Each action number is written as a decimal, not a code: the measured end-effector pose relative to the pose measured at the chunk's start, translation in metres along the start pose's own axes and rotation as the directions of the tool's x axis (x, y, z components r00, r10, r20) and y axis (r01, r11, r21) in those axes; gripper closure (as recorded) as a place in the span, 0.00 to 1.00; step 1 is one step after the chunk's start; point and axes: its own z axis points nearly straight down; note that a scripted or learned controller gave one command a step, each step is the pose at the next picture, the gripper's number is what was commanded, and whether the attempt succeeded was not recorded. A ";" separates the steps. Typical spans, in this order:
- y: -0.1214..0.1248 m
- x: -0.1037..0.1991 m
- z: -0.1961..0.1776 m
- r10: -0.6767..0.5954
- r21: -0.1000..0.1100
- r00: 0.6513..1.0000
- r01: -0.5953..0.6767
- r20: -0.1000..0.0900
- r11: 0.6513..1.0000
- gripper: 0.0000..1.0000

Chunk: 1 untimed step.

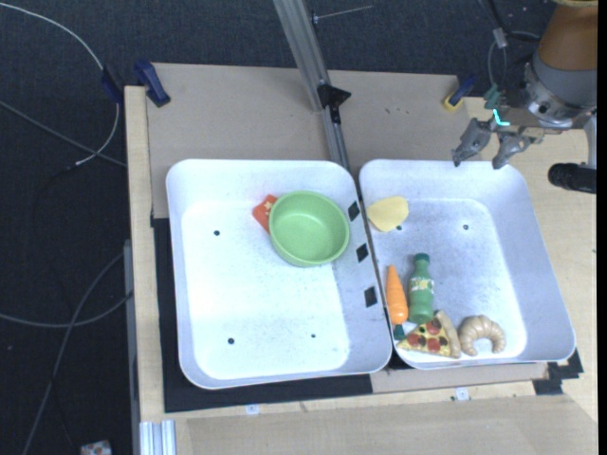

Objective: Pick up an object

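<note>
My gripper (482,152) hangs open above the far rim of the right bin (531,254), its two fingers spread apart with nothing between them. Inside the right bin lie a pale yellow lemon-shaped piece (388,213) at the far left, and near the front a carrot (396,293), a green bottle (421,289), a pizza slice (432,336) and a croissant (482,334). In the left bin (218,301) a green bowl (308,227) rests by a red piece (264,211) half hidden behind it.
A slanted metal pole (303,36) crosses the bench top toward the gap between the bins. Blue clamps (150,81) sit at the bench's far corners. Cables (57,159) run over the dark floor on the left.
</note>
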 end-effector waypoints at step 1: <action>0.001 0.000 -0.004 -0.001 -0.007 1.000 0.001 0.001 1.000 0.00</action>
